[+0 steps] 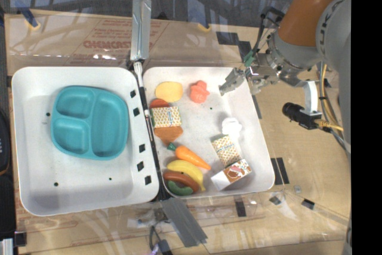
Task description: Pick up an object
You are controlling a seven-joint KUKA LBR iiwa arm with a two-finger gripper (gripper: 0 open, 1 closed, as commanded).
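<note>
The right bin (253, 113) holds several toy foods. A yellow lemon-like piece (169, 91) and an orange-red piece (200, 92) lie at its far end. A patterned brown box (166, 119) sits below them, then a carrot (191, 156) and a banana (186, 172). A white lump (231, 126), a small patterned box (225, 149) and a white carton (233, 173) lie along the right side. My gripper (243, 82) hovers over the bin's far right corner, right of the orange-red piece. Its fingers stand apart, open, with nothing between them.
The left bin (30, 176) holds a teal divided plate (91, 121). A grey bar (141, 30) stands up at the far end of the divider between the bins. A black cable fitting (301, 115) hangs off the arm to the right of the bin.
</note>
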